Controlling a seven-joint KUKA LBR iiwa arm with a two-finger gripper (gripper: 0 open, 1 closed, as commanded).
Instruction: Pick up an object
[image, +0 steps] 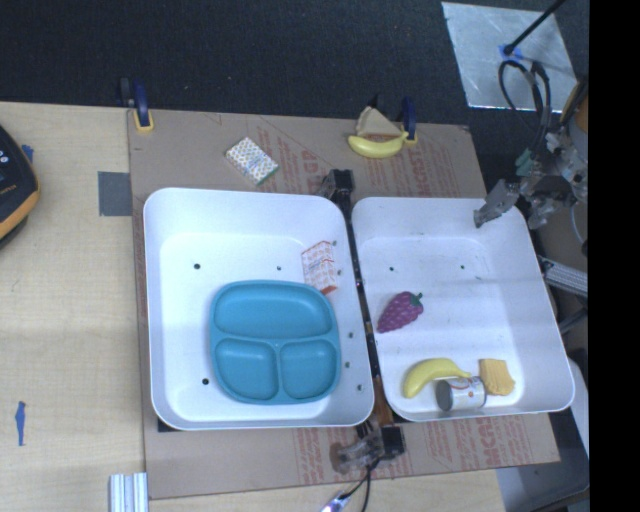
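The right bin (520, 300) holds a purple bunch of grapes (399, 311) near its left wall. At its front lie a yellow banana (430, 374), a small metal can (459, 394) on its side and an orange-yellow block (497, 377). In the left bin (180, 240) sit a blue divided plate (275, 341) and a small red-and-white packet (320, 265). My gripper (497, 208) hangs over the right bin's far right corner, well away from all the objects, with nothing seen in it.
Behind the bins, on the cardboard, lie a second banana (377, 145) and a small patterned packet (250, 160). A yellow-and-black device (12, 185) sits at the bench's left edge. Cables and a clamp (365, 450) are at the front between the bins.
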